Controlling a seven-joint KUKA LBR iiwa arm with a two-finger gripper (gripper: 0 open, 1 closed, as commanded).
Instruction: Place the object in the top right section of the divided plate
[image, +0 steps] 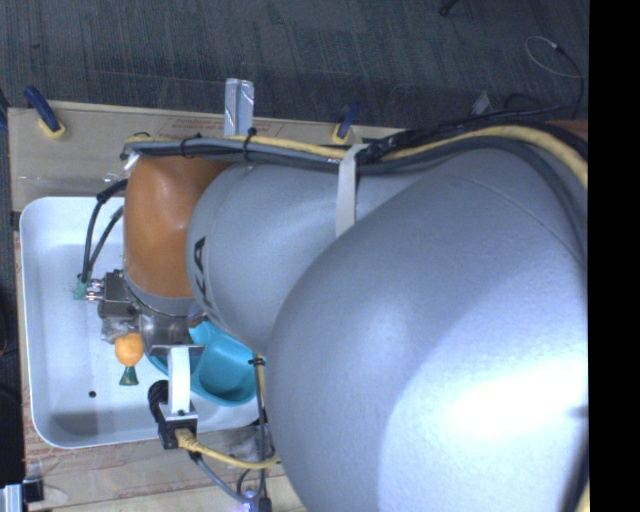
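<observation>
The grey arm with its orange band (160, 225) reaches far over the left white bin (45, 300) and hides most of the bench. Its gripper (125, 325) hangs low over the bin's middle, seen from above behind the wrist hardware. A small orange object (128, 348) with a green tip (129, 376) lies right under the gripper, touching or nearly touching it. Part of the blue divided plate (228, 368) shows just to the right of the object, beneath the arm. The plate's sections are hidden by the arm.
The bin's left and lower floor (70, 400) is bare white with one small dark speck (92, 393). A black cable clip and yellow hose (180, 430) hang near the bin's front rim. The wooden bench edge (120, 125) runs behind.
</observation>
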